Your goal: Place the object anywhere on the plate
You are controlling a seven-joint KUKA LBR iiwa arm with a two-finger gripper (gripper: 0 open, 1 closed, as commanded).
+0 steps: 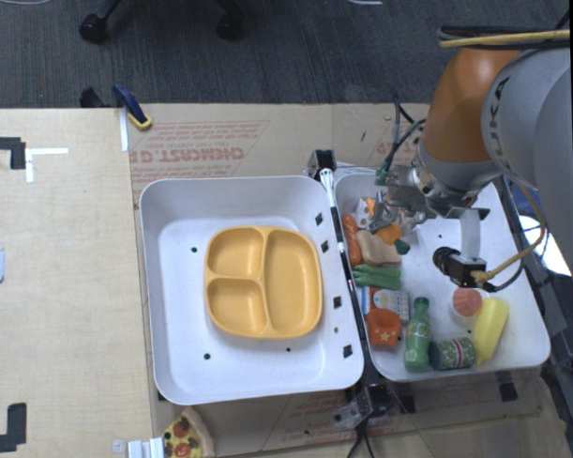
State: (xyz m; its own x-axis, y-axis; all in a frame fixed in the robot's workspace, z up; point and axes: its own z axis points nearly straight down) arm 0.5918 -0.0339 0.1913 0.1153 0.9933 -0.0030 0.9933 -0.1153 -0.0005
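Nearest us in the right bin (516, 356) we see a green bottle (418, 333), a yellow piece (490, 324) and other toy food, while the yellow plate (264, 281) sits in the left bin (166, 274). Farther back, the gripper (391, 222) hangs over the pile, just above a small orange object (390, 235). We cannot tell how its jaws stand.

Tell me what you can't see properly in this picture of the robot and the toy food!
- Gripper: the wrist above covers it in the camera view, so whether it holds anything cannot be told.
- Toys under the gripper: partly covered, too jumbled to name.
- Right bin: the arm hides its upper right corner.
- Pizza slice toy: half tucked under the left bin.
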